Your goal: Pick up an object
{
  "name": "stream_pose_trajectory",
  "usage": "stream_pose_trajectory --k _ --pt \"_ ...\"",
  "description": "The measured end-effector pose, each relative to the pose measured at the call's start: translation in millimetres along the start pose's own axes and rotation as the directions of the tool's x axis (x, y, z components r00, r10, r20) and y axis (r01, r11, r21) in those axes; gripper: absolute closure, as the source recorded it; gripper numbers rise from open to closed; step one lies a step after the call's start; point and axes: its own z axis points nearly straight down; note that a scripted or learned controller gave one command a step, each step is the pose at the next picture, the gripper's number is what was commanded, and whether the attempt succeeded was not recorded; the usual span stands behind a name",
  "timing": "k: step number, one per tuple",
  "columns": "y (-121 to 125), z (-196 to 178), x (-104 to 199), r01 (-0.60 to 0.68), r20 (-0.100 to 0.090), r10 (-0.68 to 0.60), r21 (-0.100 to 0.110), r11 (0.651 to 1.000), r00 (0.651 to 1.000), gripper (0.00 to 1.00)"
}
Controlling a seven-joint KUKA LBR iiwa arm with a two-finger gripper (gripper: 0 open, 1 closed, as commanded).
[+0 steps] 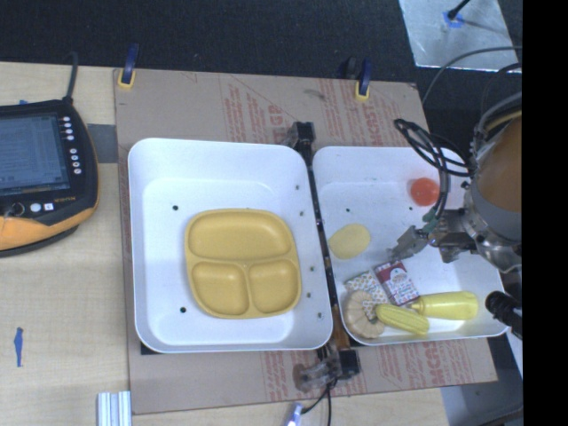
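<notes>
Pincer (410,242): over right bin (355,169), grip state cannot be told, above red-white packet (397,282). Yellow divided plate (242,261): left bin (160,238).

Illumination is even and moderately bright. The left bin (155,238) shows mild glare. Shadows are soft. Overall focus is slightly soft.
</notes>
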Motion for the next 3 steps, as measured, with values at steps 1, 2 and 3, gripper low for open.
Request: stream_pose_trajectory --k 1,2,3 --pt "33.7 116.0 10.6 0.001 0.000 -0.001 0.001 1.000 1.000 0.00" --pt "97.0 132.4 -35.6 -0.004 0.001 0.004 -0.001 1.000 1.000 0.00" --pt "41.4 133.2 -18.7 0.000 0.000 0.000 0.001 1.000 1.000 0.00"
